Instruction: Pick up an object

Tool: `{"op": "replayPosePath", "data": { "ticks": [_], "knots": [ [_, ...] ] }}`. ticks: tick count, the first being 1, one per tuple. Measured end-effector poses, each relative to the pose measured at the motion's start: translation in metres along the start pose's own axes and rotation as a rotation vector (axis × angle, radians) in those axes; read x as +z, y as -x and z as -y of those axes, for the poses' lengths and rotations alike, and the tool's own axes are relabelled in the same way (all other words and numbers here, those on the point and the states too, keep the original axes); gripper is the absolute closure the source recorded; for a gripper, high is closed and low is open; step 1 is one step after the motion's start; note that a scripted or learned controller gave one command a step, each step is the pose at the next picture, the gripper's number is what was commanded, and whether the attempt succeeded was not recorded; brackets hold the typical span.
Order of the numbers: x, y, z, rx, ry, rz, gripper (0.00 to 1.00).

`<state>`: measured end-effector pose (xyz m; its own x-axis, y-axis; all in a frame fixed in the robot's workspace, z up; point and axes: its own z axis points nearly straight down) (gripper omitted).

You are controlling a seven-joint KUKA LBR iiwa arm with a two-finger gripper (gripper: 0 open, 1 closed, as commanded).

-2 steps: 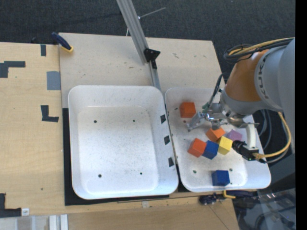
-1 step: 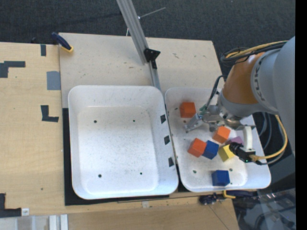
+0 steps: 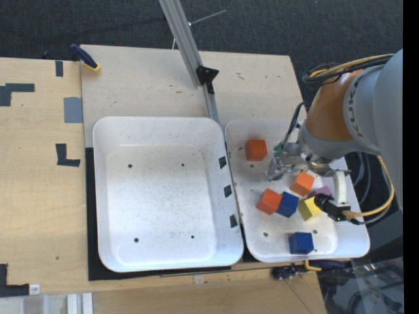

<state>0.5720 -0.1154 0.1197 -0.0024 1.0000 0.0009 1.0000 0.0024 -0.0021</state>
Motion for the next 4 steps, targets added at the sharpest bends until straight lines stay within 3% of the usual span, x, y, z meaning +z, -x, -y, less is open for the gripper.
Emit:
{"op": "replayPosePath", "data": {
  "ticks": [2, 3, 4],
  "knots": [
    [-0.125, -0.004, -0.007, 0.000, 0.009, 0.002, 1.00],
    [-0.134, -0.004, -0.008, 0.001, 0.002, 0.001, 1.00],
    [-0.126, -0.058, -0.016, -0.004, 0.000, 0.000, 1.00]
  ]
}}
